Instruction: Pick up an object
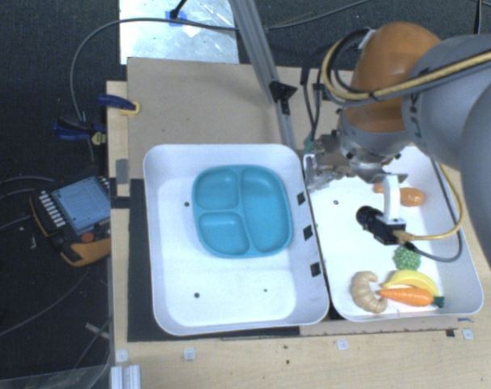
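Hand [318,168] hangs near left rim of right bin [343,245].

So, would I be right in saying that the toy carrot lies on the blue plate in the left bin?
Not quite: the camera view shows the toy carrot lying in the right bin, beside the banana. The blue plate is indeed in the left bin.

A tan desk [197,104] stands on a dark speckled floor [35,23], where black cables [77,55] trail past a blue-and-orange device [75,217]; a crinkled shiny sheet [177,27] lies beyond
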{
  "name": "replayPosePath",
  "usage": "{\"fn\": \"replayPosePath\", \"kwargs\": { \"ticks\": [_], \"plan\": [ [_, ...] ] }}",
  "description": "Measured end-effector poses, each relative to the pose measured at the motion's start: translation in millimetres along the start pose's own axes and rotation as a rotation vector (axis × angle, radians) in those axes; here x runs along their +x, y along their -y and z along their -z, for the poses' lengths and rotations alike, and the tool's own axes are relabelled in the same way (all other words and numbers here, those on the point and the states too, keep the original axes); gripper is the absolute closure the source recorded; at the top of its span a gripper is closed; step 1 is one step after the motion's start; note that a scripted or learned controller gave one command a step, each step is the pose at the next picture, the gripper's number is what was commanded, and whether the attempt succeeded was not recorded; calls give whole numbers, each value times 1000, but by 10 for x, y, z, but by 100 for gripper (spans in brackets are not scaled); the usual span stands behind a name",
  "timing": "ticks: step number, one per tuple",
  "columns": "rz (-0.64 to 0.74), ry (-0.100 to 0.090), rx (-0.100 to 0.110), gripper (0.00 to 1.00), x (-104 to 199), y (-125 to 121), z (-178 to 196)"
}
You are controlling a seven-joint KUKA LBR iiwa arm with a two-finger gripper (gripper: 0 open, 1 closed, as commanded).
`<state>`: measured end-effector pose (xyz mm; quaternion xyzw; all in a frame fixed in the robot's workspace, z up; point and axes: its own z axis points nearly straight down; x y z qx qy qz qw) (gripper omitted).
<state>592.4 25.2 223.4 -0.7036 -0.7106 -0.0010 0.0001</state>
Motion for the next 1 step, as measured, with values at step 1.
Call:
{"fn": "replayPosePath", "kwargs": {
  "ticks": [1],
  "plan": [
    [1,-1,-1,100,620,-13,66]
  ]
}}
